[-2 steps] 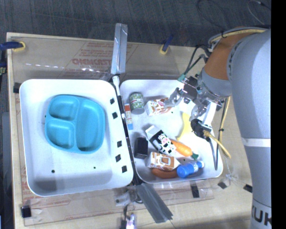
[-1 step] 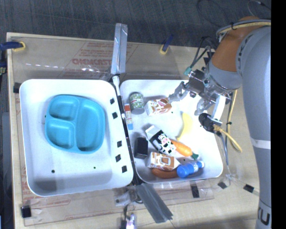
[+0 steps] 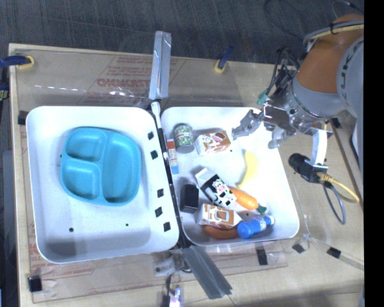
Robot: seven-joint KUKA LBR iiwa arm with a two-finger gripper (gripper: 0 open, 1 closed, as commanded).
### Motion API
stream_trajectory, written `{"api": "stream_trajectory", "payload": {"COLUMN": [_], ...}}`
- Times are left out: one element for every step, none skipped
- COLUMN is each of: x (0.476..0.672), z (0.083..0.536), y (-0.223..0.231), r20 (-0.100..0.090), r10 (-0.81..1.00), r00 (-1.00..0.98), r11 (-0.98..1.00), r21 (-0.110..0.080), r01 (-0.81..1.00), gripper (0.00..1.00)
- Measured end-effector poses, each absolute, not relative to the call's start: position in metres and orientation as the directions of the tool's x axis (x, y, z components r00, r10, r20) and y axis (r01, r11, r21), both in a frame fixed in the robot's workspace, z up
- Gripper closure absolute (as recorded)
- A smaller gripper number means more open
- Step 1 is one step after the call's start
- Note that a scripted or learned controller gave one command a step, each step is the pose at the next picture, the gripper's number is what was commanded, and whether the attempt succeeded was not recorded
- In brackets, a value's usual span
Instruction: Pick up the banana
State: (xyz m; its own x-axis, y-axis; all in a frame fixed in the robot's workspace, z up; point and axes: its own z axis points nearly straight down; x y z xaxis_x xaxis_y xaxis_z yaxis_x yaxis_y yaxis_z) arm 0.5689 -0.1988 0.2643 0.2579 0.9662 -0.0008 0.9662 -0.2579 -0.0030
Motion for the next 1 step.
{"api": "stream_trajectory", "payload": {"x": [0.552], "z": [0.1796], "y": [-0.203], "r20": [0.0], "r10": [0.985], "r00": [0.175], "r11": [-0.175], "r21": [-0.007], "r01": [0.984], "gripper": [0.0]}}
